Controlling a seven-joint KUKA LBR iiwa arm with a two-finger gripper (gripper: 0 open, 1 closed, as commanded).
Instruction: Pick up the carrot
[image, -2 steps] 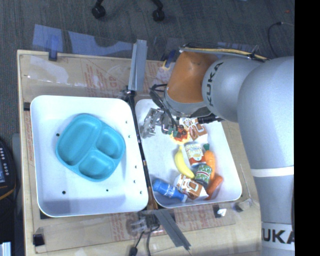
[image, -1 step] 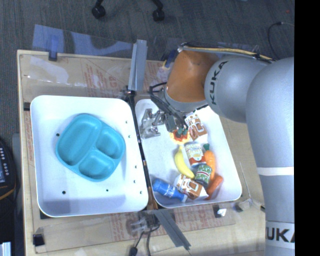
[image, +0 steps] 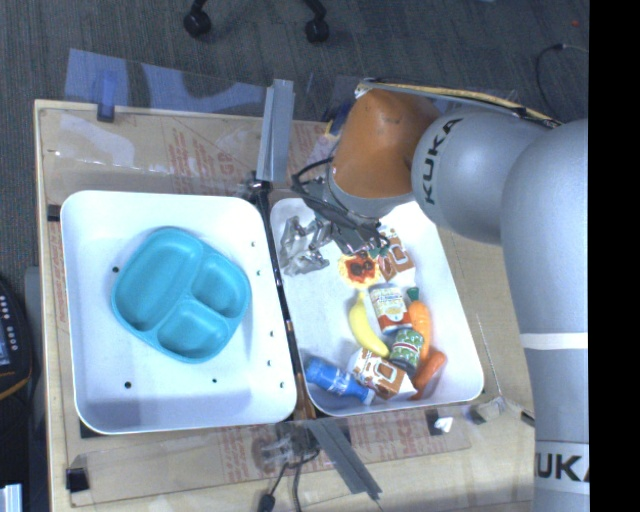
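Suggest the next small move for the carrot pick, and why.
Probably shift the gripper toward the near right corner of the right bin. It sits at the bin's far left end, while the carrot lies beside the banana among packets, well away from it.

— What lettering can be read?

— "KUKA" is printed in dark capitals on the grey arm (image: 470, 175), just beside the orange band (image: 378, 140). The same letters are seen, cut short as "KU", low on the arm's base (image: 560, 465) by the bench's near right corner.

— And on the packets in the right bin (image: 455, 300)?

— Coloured labels are seen there, but nothing can be made out.
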